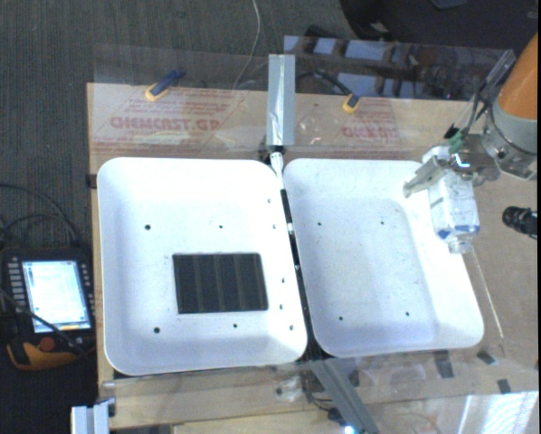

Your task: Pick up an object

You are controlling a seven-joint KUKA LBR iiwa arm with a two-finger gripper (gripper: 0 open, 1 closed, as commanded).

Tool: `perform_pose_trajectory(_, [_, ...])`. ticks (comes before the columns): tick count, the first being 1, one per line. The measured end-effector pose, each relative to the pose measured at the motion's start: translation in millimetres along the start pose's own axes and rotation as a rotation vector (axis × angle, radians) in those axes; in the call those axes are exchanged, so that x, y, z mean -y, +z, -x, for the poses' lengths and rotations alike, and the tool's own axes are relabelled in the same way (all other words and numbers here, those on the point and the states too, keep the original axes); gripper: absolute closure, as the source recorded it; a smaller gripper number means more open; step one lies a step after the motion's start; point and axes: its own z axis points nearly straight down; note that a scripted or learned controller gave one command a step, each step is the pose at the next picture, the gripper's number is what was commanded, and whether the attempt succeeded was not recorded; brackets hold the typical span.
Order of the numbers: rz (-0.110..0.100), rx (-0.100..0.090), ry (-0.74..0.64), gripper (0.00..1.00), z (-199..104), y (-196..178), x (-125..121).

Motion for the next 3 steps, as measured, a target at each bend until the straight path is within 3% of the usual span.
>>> perform_pose_trajectory(1, [0.000, 0.003, -0.046, 0.00, -22.1, 55.1, 5.8])
perform_pose_trajectory(2, [0.008, -0.005, -0.117, 0.00, -5.2, 138.5, 4.7])
perform_pose_trajectory(3, [0.007, -0.007, -0.120, 1.00, -7.7, 130.5, 4.5])
